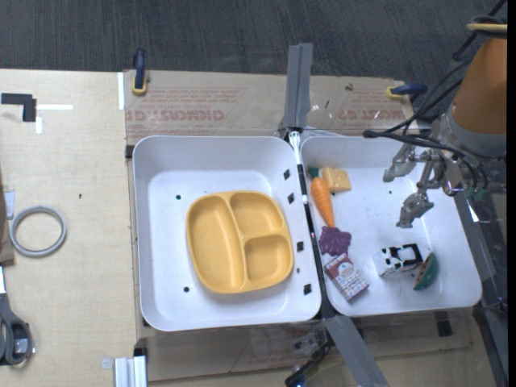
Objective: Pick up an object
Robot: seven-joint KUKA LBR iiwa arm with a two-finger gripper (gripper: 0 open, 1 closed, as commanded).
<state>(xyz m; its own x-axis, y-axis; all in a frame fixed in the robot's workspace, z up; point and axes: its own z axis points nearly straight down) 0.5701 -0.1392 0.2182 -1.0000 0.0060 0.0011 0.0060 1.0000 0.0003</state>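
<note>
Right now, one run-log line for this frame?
gripper: above right bin, nothing held | nearest: cow toy | yellow plate: left bin

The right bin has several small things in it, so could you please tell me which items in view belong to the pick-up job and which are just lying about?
Job:
pincer
carrot
cheese
grapes
carton
cow
melon slice
right bin

Lying about:
yellow plate
left bin
tape roll
scissors
</note>
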